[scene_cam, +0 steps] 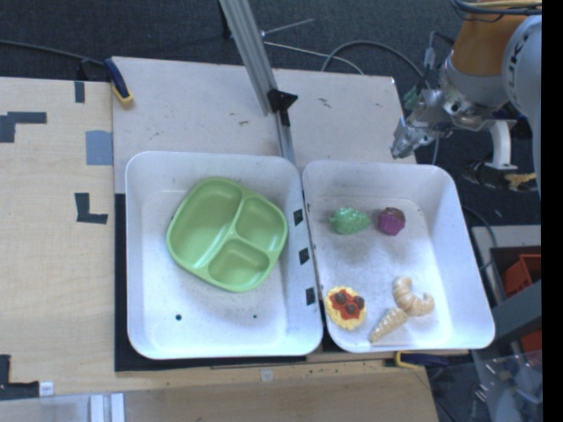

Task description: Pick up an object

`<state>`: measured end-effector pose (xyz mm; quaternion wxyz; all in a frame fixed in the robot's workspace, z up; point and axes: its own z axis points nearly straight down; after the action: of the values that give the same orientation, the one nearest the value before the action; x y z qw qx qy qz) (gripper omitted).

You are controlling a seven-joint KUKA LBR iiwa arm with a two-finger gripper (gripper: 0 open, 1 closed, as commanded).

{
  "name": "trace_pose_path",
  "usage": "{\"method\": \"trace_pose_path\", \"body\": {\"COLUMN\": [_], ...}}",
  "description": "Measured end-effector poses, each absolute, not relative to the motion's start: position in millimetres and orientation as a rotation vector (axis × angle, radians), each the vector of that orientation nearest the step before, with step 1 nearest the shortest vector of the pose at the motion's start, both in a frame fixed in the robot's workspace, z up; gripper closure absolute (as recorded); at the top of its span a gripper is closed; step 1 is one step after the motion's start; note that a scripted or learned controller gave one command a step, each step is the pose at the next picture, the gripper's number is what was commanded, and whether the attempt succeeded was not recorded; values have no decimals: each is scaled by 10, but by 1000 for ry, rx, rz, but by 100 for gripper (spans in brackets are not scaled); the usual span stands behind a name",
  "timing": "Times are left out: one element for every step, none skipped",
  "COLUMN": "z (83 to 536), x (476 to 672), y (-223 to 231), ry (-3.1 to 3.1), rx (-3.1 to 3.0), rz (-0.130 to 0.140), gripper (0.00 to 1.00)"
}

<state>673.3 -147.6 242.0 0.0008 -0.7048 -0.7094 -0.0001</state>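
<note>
**Poised past the far rim of the right bin**

My gripper [403, 145] hangs outside the right bin [457, 236], just beyond its far rim at about one o'clock from that bin's middle, over the bare surface [193, 104]. I cannot tell from this angle whether my jaws are apart or together; nothing shows between them.

Inside the right bin, four things lie well spaced. A green leafy piece [349, 221] sits at eleven o'clock, with a purple piece [391, 221] near it at twelve, a small gap between the two. At seven o'clock a round yellow tart with red berries [346, 308] lies close to the bin's left wall. At five o'clock a pale croissant [413, 297] touches a cream cone-shaped piece [388, 325] that points toward the near rim. The middle of the bin floor is bare, giving room to descend between the far pair and the near group.

The left bin [145, 262] holds a green divided plate [227, 233], tilted, filling its upper middle. The two bins' inner rims meet side by side.
</note>
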Motion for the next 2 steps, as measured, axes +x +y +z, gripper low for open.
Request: {"method": "trace_pose_path", "body": {"z": [2334, 2228], "x": [6578, 6453], "y": [-985, -424], "ry": [-2226, -2226], "rx": [-2213, -2211], "rz": [1, 2], "gripper": [100, 100]}}
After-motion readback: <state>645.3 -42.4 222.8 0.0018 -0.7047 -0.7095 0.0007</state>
